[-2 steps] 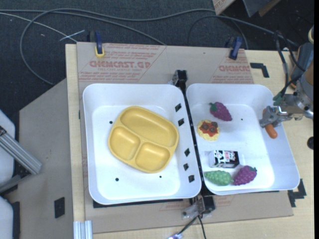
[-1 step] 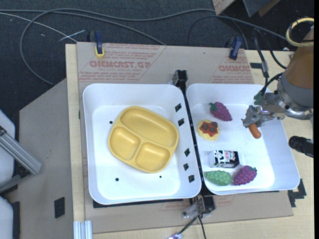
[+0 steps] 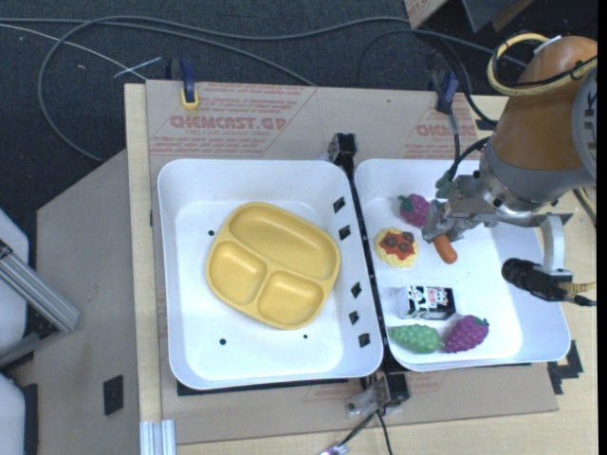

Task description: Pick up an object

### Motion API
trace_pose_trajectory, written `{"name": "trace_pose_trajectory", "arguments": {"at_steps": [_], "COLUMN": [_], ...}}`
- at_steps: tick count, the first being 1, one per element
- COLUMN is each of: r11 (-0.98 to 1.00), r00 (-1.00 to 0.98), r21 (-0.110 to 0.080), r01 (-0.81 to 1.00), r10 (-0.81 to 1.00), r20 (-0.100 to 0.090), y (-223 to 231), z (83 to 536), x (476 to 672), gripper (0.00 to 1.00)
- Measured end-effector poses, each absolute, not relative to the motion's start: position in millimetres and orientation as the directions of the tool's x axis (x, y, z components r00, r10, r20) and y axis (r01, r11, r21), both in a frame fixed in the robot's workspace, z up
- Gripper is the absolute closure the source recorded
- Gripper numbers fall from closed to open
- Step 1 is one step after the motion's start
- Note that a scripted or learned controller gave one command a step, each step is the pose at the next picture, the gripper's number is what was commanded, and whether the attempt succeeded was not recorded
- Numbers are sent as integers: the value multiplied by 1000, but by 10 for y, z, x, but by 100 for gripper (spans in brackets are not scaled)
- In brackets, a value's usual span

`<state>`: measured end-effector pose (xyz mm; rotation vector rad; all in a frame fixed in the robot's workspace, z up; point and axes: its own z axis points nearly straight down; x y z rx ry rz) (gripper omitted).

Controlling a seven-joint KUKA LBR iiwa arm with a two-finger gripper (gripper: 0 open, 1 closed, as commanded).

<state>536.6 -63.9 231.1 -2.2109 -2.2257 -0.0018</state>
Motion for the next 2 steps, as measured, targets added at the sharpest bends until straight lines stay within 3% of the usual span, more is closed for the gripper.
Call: {"name": "trace_pose_trajectory", "arguments": {"at_steps": [2], "r11": [7], "r00": [-7], "r21": [2], "r01": [1000], "r10": [1000], "r20": [3], "y": [513], "z": [2401], "x": [5641], "gripper": [100]}}
